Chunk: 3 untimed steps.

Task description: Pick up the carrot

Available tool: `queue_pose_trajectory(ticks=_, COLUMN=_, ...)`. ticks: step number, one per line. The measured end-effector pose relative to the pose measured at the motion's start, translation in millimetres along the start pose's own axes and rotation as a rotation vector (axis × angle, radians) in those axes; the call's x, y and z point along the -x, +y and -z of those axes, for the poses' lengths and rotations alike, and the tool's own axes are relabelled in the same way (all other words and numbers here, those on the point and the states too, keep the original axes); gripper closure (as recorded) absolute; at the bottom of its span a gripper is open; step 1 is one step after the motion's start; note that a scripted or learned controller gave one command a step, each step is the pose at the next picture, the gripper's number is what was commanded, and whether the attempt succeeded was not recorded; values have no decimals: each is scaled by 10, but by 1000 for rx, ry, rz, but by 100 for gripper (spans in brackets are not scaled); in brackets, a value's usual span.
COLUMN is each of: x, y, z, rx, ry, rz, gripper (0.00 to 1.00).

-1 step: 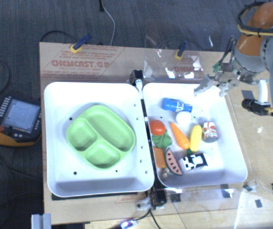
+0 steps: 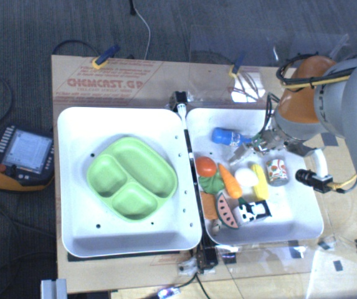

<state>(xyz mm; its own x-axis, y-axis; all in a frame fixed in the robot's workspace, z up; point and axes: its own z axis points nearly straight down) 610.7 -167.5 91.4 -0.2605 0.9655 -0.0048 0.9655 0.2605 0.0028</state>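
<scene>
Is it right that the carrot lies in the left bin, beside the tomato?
No. The carrot lies in the right bin, not the left one; the camera view shows it there beside the tomato.

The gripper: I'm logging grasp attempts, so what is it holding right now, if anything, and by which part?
Nothing is held. The gripper hangs over the right bin, and the carrot lies apart from it among the other toy food.

Arm [image 2: 343, 98] cut by right edge.
</scene>
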Motion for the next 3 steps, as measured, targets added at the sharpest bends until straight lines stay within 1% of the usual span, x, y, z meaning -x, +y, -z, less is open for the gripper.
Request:
queue_pose_trajectory(ticks=1, x=-313, y=-621, z=2, rx=10, ry=-6, rz=24, gripper=0)
queue_pose_trajectory(ticks=2, x=-818, y=-596, z=6, rx=14, ry=-8, rz=-211, gripper=0)
queue_pose_trajectory(ticks=3, x=-901, y=-996, z=9, rx=22, ry=-9, rz=-292, gripper=0)
